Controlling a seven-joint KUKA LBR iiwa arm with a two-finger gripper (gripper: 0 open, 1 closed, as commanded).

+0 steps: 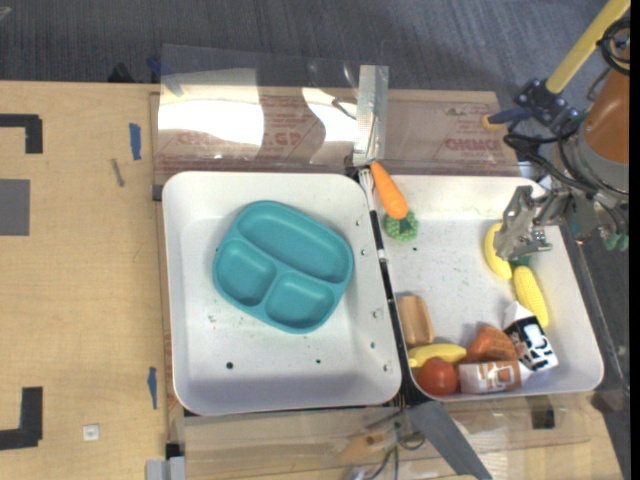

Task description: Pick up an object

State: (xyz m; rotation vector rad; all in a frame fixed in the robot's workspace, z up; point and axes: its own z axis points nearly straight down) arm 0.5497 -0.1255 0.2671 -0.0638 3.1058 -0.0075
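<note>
My gripper (522, 240) hangs over the right side of the right bin (455, 230), below the orange-banded wrist. A yellow curved piece (494, 250) lies right against its left side, partly hidden by it. A yellow corn cob (529, 293) lies just below the gripper. An orange carrot with a green top (391, 198) rests at the bin's far left corner. Along the near wall lie a bread piece (414, 318), a banana (437, 352), a red tomato (437, 376), a small bottle (490, 375), a brown pastry (491, 342) and a black-and-white carton (532, 342).
The left bin (200, 368) holds a teal divided plate (283, 265). The divider between the bins (383, 268) runs down the middle. Clear plastic sheeting (300, 118) stands behind both bins. Cables and a yellow bar (590, 43) crowd the far right.
</note>
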